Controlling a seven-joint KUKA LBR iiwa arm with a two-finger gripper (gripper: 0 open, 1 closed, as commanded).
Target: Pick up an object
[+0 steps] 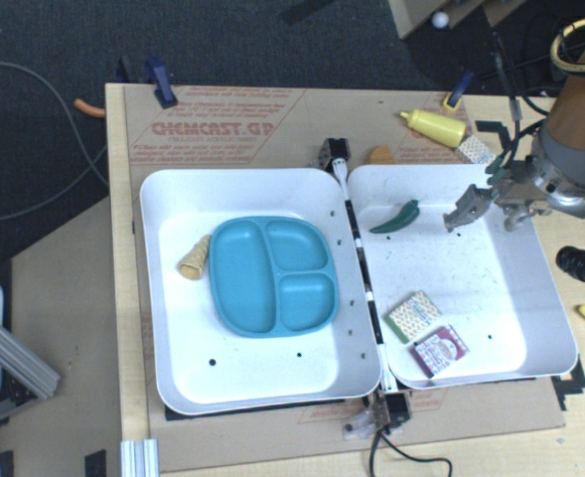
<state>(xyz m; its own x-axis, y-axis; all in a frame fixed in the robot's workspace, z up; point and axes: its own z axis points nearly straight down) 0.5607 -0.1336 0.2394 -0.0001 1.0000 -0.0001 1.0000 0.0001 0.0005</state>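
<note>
Gripper (pixel 485 210) hangs over the upper right of the right bin (pixel 530 296), fingers apart, nothing between them, probably staged for a grab. Closest candidate is the green pepper (pixel 395 218), curved and glossy, lying just left of it near the bin's upper left. Checkered packet (pixel 412 314) and maroon packet (pixel 438 350), flat and square, sit at lower left. Left bin (pixel 173 296) holds a smooth blue divided plate (pixel 271 274) with a tan cone (pixel 195 256) touching its left edge.
</note>
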